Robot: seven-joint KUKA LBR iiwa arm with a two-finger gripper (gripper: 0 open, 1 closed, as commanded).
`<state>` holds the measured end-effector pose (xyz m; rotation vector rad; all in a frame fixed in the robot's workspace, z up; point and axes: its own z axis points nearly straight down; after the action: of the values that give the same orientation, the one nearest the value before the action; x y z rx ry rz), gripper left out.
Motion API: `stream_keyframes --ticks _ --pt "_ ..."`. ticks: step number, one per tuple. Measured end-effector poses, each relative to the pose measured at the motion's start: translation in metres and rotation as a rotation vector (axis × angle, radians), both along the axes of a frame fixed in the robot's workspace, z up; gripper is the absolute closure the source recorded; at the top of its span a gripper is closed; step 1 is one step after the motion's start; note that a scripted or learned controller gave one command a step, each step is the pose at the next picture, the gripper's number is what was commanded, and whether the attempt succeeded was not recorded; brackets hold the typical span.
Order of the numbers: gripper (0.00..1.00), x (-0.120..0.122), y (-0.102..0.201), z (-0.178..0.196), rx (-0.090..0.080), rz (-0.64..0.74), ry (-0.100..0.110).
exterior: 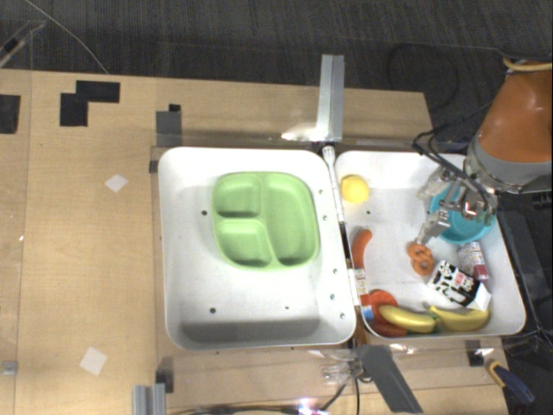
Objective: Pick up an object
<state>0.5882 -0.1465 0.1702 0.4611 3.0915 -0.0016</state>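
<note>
The right bin [393, 167] holds several objects. A yellow ball [354, 188] lies near its back left corner and a red-orange chili-shaped piece [359, 247] by the left wall. A small orange item [421, 258] sits mid-bin. A teal cup [471, 225] is at the right, a black-and-white box [456, 285] in front of it. Two bananas [432, 319] and a red piece [378, 301] lie along the front wall. My gripper [445, 207] hangs over the bin's right half, right against the teal cup and just behind the orange item, with nothing seen held.
The left bin [186, 258] carries a green divided plate [263, 219]. A small pink-capped item [475, 262] lies by the right bin's right wall. The arm's orange band [518, 119] looms over the back right corner. A metal post [332, 98] stands behind the bins.
</note>
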Motion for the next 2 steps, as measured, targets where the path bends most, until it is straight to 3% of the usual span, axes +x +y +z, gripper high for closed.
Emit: stream_keyframes --ticks 1,2 --pt "0.00 -0.045 -0.017 -0.080 0.000 0.027 0.000" --pt "0.00 -0.026 0.053 -0.080 0.006 -0.091 -0.001"
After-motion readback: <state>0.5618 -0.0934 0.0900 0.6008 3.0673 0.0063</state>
